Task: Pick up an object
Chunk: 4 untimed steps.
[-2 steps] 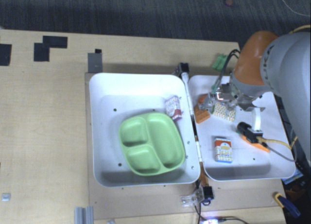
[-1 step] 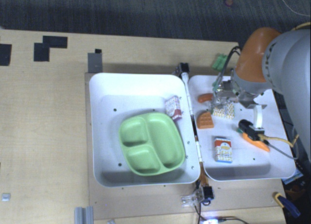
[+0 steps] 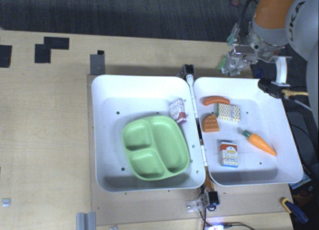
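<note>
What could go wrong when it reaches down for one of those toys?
The gripper hangs above the right bin's far rim, so it might clip that rim coming down. The hot dog, bread and cracker box sit close together; closing on one may nudge the others. The carrot is narrow and tapered, so it could slip out.

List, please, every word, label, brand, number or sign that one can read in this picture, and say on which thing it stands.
No text can be read here.
Small carton in the right bin: red and white print on its face, too blurred to read.
Wrapped packet in the left bin: red and white print, too small to read.
Patterned block in the right bin: coloured specks, no letters to make out.
</note>
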Tool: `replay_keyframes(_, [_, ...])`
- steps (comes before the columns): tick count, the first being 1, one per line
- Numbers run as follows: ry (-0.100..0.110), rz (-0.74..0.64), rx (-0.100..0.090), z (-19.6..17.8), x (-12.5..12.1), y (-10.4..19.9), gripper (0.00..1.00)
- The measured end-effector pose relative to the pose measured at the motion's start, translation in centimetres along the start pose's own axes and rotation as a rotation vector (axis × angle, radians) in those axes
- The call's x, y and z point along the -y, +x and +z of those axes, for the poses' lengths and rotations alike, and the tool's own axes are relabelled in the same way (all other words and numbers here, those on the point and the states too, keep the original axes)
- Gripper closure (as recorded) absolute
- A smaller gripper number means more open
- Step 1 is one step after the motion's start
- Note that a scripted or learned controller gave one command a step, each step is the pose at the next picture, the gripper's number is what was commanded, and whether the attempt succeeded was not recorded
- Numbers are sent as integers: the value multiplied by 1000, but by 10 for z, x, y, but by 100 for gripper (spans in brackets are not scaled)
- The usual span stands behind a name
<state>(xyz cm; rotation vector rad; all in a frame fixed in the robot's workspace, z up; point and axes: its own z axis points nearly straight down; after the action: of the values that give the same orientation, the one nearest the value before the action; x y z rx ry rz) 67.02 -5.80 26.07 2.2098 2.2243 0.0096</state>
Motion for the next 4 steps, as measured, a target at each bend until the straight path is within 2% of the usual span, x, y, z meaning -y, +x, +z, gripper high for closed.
replay_keyframes(1, [4,0,0,2,1,0,0])
replay_keyframes(2, [8,5,-1,76,114,41,0])
replay_keyframes(3, [7,5,1,136,69,-29,0])
replay_keyframes(4, [-12,5,0,168,114,-35,0])
